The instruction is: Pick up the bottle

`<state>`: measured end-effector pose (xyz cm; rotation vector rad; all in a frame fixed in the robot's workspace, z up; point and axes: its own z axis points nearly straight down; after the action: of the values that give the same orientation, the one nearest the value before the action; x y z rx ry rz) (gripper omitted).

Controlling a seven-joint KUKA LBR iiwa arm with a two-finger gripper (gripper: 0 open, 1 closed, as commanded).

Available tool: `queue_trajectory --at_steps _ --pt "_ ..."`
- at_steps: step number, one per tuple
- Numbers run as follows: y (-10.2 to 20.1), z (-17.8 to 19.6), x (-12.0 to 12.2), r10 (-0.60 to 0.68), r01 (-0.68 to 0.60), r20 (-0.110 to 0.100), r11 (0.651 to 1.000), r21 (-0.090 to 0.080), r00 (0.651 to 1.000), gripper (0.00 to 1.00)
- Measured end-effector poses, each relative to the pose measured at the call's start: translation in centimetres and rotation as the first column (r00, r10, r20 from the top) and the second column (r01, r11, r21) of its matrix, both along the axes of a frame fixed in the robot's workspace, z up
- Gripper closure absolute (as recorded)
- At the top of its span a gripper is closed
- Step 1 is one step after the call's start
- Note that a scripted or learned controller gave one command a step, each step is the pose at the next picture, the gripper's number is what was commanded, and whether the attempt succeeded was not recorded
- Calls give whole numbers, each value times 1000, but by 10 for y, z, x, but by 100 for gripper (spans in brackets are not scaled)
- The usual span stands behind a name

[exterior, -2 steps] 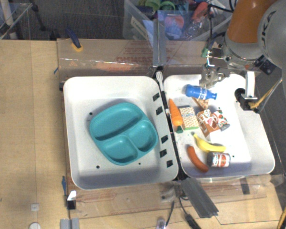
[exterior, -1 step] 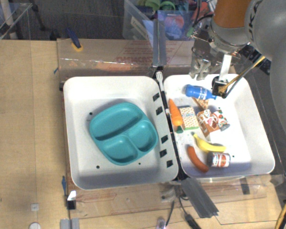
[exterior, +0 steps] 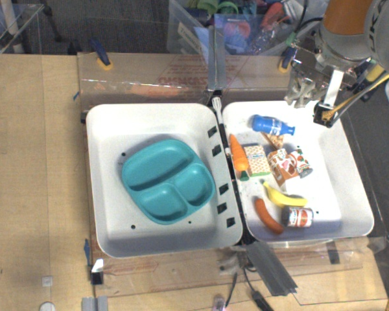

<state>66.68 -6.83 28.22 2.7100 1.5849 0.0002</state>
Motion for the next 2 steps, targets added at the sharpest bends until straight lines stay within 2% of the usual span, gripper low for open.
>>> queue_trajectory --at_steps 1,2 --pt "33 -39 -1 -443 443 -7 896 0 896 100" --pt "75 -10 -11 -744 744 -1 668 3 668 100"
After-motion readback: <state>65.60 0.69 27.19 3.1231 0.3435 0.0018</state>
